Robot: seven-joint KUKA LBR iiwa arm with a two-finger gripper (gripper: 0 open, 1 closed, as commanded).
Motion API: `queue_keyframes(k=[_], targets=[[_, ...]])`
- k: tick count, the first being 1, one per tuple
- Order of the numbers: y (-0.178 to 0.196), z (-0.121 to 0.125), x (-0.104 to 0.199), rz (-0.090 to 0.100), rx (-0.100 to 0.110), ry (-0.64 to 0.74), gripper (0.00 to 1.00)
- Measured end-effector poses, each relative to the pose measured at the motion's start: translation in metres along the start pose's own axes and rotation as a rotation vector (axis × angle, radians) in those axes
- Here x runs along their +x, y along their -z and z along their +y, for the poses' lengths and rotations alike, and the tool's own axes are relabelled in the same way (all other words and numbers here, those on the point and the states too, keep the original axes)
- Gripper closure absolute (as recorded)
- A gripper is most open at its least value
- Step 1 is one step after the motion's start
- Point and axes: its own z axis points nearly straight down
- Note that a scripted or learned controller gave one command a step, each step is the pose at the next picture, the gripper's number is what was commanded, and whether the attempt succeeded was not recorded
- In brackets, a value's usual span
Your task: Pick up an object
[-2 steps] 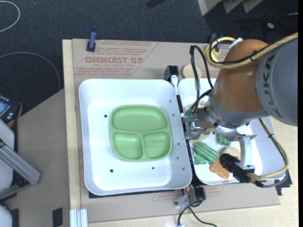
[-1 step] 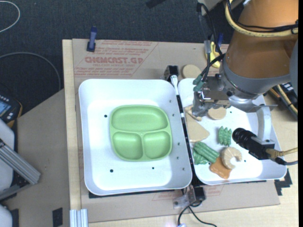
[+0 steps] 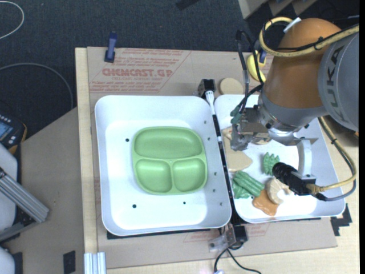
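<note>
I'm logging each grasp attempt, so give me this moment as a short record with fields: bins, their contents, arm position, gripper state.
left bin: white bin holding a green divided plate, three compartments
right bin: white bin with small toy foods
right bin contents: green ridged pieces and, an orange piece, a tan piece
arm: grey arm with orange band over the right bin
gripper: hidden under the wrist, state cannot be told
held object: none seen

Red "CHEMCAST GP" print on board (image 3: 138, 67), "KU" on arm (image 3: 342, 61)
</note>
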Motion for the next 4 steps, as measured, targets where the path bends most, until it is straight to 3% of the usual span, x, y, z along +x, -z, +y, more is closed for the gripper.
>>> queue_keyframes(k=[1,2,3,4], targets=[[0.122,-0.03,-0.017,-0.001,-0.008,0.004,1.0],[0.09,-0.031,-0.046,0.001,-0.002,0.001,1.0],[0.028,-0.031,-0.03,0.001,0.0,0.003,1.0],[0.03,-0.031,0.019,0.0,-0.004,0.005,1.0]])
